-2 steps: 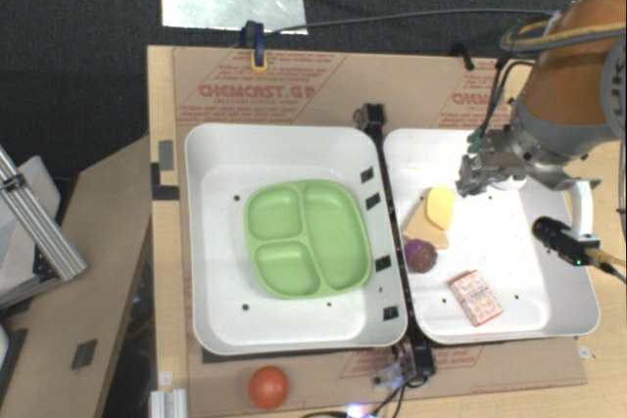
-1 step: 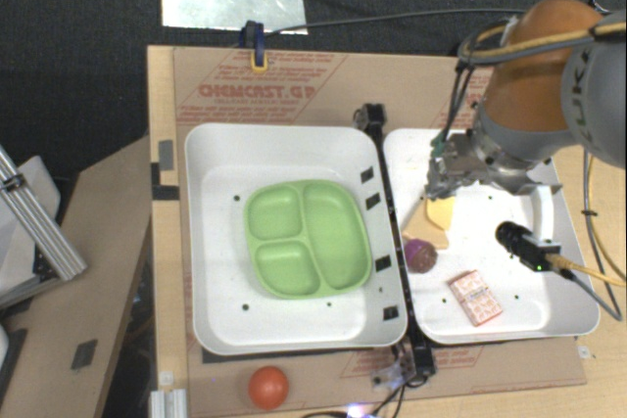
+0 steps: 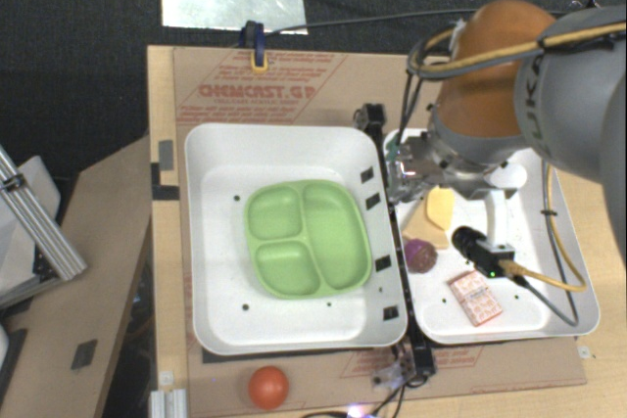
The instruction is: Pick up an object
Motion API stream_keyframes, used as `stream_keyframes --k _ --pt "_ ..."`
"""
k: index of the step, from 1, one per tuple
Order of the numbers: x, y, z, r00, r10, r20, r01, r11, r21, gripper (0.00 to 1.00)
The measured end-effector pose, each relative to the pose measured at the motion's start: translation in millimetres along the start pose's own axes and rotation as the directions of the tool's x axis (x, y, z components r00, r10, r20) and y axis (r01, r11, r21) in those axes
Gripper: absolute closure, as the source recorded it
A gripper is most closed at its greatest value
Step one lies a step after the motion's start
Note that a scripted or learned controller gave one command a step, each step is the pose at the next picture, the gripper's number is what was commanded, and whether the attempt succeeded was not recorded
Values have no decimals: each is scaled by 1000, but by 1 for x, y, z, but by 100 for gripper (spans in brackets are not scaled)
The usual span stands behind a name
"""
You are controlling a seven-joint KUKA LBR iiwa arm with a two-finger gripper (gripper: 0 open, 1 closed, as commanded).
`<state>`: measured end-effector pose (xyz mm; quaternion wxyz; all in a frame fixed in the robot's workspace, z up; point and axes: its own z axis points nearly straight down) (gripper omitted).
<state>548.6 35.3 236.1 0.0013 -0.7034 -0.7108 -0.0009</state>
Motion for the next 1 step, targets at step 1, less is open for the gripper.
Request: stream_keyframes --k 1 --pt "46 -24 4 1000 1 1 -1 1000 2 100"
